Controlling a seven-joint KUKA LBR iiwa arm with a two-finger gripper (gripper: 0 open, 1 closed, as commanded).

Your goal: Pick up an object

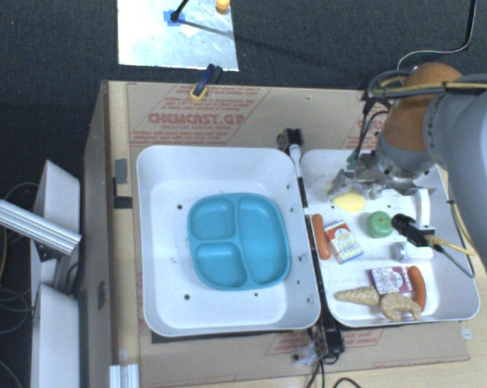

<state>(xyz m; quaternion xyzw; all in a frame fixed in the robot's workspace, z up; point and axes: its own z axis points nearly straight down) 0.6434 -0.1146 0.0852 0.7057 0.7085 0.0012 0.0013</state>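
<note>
Pale yellow, lemon-shaped toy piece in the upper part of the right-hand shallow white bin — that looks like the pick here, because the two-finger gripper is sitting right on top of it. The yellow piece lies just at the gripper's six o'clock, practically under the tips, its long axis running roughly nine to three. Whether those tips are spread or closed, I can't tell; they blur into the metal at the wrist, and nothing visibly sits between them.

Room to work: the bin's far rim is close at twelve o'clock, the divider between the two bins at nine o'clock, so a straight descent seems the safe line. At four o'clock from the yellow piece sits a small green round cylinder, near but apart. At six o'clock, a red-and-white printed carton, and beside it an orange carrot-like stick lying twelve to six along the divider.

Over in the left white bin, a turquoise three-compartment plate, well apart from the action.
</note>
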